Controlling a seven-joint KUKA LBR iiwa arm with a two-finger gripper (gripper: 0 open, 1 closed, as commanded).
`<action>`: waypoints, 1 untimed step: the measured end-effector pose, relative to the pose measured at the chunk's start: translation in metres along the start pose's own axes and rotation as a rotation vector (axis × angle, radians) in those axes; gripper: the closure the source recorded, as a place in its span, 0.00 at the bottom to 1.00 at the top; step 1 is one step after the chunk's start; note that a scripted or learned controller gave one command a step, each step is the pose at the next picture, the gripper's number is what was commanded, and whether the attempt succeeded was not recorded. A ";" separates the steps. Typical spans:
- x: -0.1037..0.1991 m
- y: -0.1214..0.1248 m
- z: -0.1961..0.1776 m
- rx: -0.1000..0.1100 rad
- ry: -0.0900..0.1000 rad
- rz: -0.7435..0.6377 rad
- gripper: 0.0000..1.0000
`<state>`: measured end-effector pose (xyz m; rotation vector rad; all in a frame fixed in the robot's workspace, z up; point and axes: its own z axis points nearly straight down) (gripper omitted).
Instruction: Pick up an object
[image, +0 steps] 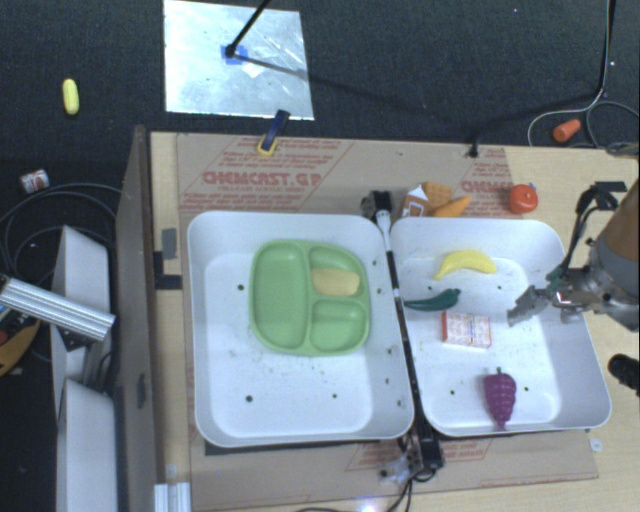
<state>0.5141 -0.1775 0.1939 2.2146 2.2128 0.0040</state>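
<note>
The right bin (560, 400) holds a yellow banana (465, 264), a dark green pepper (436, 299), a small red-and-white packet (467, 330) and a purple bunch of grapes (500, 394). My gripper (532, 304) reaches in over the bin's right side, to the right of the packet and apart from it. Nothing shows between its fingers. In the left bin (220, 400) lies a green divided plate (308, 298) with a yellow piece of food (335, 282) in its upper right compartment.
Behind the bins on the bench lie an orange carrot-like toy (446, 205), a red tomato-like toy (522, 199) and a yellow-and-blue clip (271, 134). A cable runs along the divider (395, 290) between the bins. The grey arm (615, 270) crosses the right bin's right rim.
</note>
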 end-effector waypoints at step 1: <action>0.051 -0.030 0.113 0.011 0.008 -0.003 0.00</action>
